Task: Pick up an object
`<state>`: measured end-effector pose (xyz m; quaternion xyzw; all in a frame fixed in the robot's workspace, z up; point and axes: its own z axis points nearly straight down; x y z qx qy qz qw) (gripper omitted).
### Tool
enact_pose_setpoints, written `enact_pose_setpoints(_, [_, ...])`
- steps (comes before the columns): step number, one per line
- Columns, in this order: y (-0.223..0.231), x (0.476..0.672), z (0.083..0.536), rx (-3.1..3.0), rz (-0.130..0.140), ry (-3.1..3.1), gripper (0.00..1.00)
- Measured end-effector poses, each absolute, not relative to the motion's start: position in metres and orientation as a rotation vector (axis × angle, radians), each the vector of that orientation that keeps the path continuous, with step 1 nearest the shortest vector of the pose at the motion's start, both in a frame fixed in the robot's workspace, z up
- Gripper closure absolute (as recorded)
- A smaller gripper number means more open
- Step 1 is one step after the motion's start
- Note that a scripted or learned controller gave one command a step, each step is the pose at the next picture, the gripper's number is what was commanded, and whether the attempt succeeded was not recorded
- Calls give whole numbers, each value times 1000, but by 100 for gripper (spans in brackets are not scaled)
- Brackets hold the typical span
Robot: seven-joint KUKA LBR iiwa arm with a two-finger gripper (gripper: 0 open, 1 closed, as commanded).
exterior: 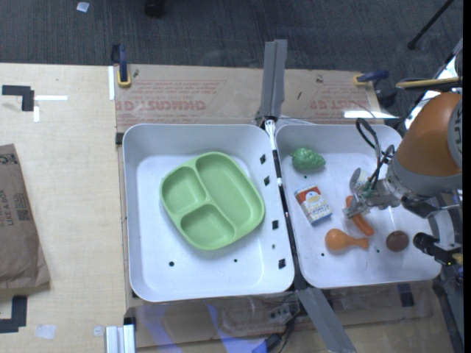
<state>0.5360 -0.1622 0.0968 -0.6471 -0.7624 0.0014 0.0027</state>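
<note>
My gripper [358, 199] hangs low in the right bin [335, 271], reaching in from the right. It sits directly over a small orange-red carrot-like piece [360, 226], which shows beneath it and partly hidden by it. An orange gourd-shaped toy [343, 240] lies just in front of the gripper. A brown ball [397, 240] rests to its front right. A small white, red and blue carton [313, 204] lies to its left, and a green lumpy toy [307, 159] sits at the back of the bin.
The left bin [140, 219] holds a light green divided plate [212, 199]. A grey divider bar [274, 79] stands behind the two bins. A brown paper bag [18, 219] lies on the bench at far left. The arm's orange band [438, 134] overhangs the right bin's edge.
</note>
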Motion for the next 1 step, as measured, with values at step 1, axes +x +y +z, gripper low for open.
enact_pose_setpoints(1, [-89,622,214,-1926,4,-2481,100])
